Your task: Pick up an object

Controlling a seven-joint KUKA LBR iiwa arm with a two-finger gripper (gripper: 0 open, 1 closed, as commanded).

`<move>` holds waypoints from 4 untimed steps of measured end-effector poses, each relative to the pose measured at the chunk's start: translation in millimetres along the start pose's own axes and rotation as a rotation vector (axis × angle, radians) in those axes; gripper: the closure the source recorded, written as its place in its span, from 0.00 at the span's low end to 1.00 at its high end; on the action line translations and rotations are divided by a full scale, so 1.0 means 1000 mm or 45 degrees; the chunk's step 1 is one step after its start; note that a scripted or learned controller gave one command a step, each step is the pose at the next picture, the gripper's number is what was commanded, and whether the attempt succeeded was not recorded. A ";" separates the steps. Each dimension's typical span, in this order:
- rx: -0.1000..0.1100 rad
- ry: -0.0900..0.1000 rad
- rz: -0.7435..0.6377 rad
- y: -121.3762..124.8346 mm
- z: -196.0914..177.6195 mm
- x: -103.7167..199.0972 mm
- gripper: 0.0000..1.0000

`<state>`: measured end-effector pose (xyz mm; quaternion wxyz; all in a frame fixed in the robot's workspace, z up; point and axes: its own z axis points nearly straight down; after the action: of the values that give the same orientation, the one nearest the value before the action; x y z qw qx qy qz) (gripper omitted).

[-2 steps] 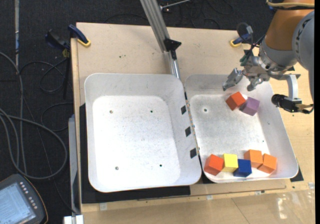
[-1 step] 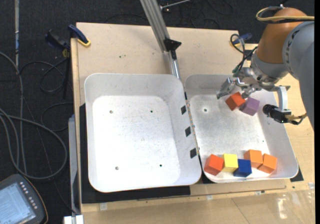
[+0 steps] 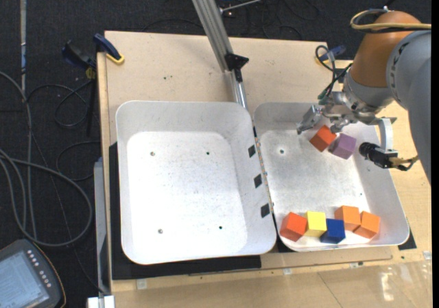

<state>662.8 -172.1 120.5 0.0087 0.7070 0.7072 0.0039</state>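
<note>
My gripper [image 3: 328, 121] hangs over the far right part of the right bin [image 3: 302, 183], under the grey arm with its orange band [image 3: 384, 46]. Just below it an orange block [image 3: 321, 139] and a purple block [image 3: 342, 145] lie side by side, touching. The gripper's body hides how it meets them, so I cannot tell whether either block is gripped. Along the bin's near wall lie a red-orange block [image 3: 295, 225], a yellow block [image 3: 316, 221], a blue block [image 3: 335, 230] and two orange blocks [image 3: 350, 216] [image 3: 369, 224].
The left bin [image 3: 130, 162] adjoins the right one, with black clips along the shared rim [image 3: 258, 180]. A slanted metal pole [image 3: 209, 15] ends at the bins' far junction. A blue-and-yellow clamp [image 3: 106, 48] sits on the bench's far left corner.
</note>
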 end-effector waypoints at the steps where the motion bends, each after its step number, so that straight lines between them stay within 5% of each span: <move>1: -0.005 -0.003 -0.001 0.001 -0.010 0.000 1.00; 3: 0.014 0.006 -0.001 0.005 -0.108 -0.010 1.00; 4: 0.017 0.007 -0.002 0.006 -0.126 -0.010 1.00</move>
<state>666.6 -181.3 246.3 0.0023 0.7064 0.7078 0.0012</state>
